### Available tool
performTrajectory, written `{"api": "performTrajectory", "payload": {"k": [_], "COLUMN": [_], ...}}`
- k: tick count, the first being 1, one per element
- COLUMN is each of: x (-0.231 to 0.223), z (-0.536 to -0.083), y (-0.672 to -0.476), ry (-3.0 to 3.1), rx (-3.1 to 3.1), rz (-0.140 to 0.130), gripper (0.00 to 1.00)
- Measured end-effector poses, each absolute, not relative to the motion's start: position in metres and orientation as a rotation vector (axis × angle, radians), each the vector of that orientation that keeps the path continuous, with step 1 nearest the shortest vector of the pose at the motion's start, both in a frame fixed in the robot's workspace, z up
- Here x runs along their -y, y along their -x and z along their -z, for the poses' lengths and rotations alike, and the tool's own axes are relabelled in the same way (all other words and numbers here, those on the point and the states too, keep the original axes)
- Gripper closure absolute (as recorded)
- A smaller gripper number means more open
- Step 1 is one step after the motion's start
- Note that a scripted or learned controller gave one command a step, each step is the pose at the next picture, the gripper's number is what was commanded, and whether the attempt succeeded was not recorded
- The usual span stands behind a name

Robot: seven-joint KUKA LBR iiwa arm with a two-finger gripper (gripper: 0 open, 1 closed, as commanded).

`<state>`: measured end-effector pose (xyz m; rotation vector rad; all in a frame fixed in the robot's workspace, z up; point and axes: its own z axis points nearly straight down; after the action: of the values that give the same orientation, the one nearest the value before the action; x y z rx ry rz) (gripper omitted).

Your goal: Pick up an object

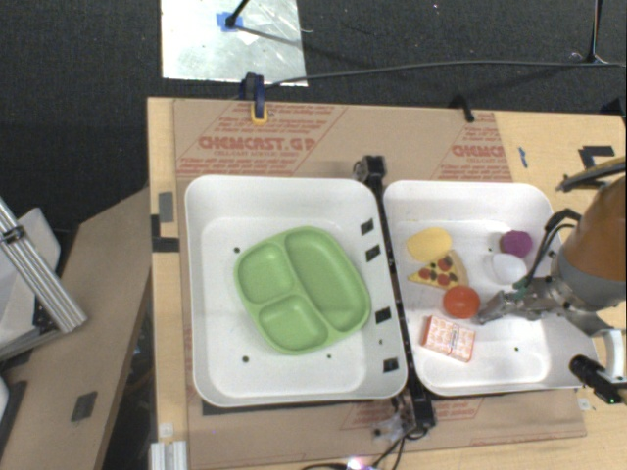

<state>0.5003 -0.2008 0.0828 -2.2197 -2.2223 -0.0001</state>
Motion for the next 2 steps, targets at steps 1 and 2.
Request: {"api": "performTrajectory", "payload": {"k": [1, 2], "x": [0.201, 0.194], "z": [-0.096, -0.156], "y": [-0.502, -0.508], "ry": [2.223, 2.221], "rx": [2.226, 2.232], "rz": [0.004, 0.006], "gripper": [1.0, 1.0]}}
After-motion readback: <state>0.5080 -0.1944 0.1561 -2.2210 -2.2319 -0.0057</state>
